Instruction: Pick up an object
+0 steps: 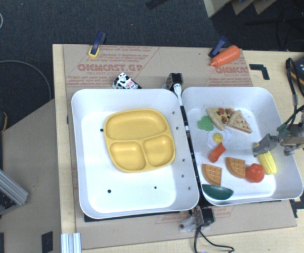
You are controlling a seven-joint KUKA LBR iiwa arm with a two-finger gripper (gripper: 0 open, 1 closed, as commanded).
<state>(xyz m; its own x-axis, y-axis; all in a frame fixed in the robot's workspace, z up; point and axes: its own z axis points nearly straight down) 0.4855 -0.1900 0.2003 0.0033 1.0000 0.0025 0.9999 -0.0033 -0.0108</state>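
The claw (262,147) hangs low at the right bin's (284,186) right edge, just above a small yellow corn cob (268,163); whether it is clenched cannot be told. The cob lies lengthwise beside a red tomato (255,173) and a waffle (236,167). A yellow divided plate (139,139) fills the left bin's (88,157) middle.

1. Toy foods crowd the right bin (278,107) around the gripper (264,147): corn (268,163) just below the fingers, tomato (255,172) beside it.
2. Bare floor lies above the fingers, toward the pizza slice (240,122).

High slanted view over both bins (83,157)
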